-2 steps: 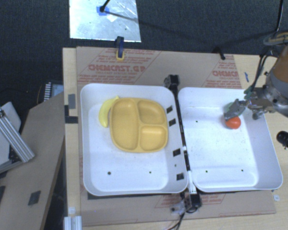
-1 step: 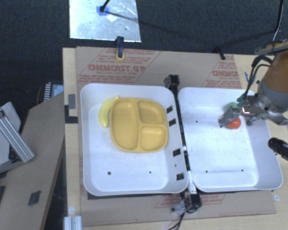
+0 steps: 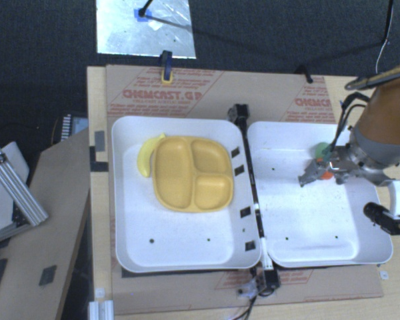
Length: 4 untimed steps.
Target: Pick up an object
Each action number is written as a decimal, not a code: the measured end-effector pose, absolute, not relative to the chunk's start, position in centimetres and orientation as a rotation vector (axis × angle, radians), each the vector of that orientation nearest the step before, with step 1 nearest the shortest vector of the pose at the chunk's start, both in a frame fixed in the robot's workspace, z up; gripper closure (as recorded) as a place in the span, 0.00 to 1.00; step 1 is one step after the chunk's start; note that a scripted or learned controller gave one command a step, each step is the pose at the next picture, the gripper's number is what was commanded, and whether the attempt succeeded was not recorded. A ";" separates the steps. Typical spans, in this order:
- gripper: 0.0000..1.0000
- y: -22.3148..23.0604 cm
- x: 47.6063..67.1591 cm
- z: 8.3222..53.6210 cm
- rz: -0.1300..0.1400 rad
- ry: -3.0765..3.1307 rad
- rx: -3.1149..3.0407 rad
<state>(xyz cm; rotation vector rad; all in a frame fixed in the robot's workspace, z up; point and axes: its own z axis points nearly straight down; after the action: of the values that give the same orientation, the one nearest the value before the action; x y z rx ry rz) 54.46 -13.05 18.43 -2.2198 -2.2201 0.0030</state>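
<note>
Yellow tray (image 3: pixel 190 173) sits in left bin (image 3: pixel 130 245) — well apart from gripper (image 3: pixel 313 177).

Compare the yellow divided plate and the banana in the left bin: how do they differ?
The yellow divided plate is large, squarish, with three compartments; the banana is small, slim and curved. The plate sits mid-bin; the banana lies at its left edge, partly hidden. Both are yellow.

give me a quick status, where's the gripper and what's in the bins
Gripper low over the right bin, a small green and orange thing beside it, grip unconfirmed. Yellow divided plate and banana in the left bin. Nothing blocking.
</note>
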 end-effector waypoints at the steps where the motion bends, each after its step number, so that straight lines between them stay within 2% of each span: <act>1: 0.00 -13.3 54.3 12.2 0.004 -2.219 -2.218; 2: 1.00 -13.3 54.5 13.5 -0.001 -2.223 -2.223; 3: 1.00 -12.9 53.8 19.2 -0.006 -2.230 -2.221; 4: 1.00 -12.9 53.9 20.7 -0.003 -2.228 -2.220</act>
<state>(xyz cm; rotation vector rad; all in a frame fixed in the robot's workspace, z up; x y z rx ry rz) 53.91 -12.93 20.67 -2.2198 -2.2281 -0.0033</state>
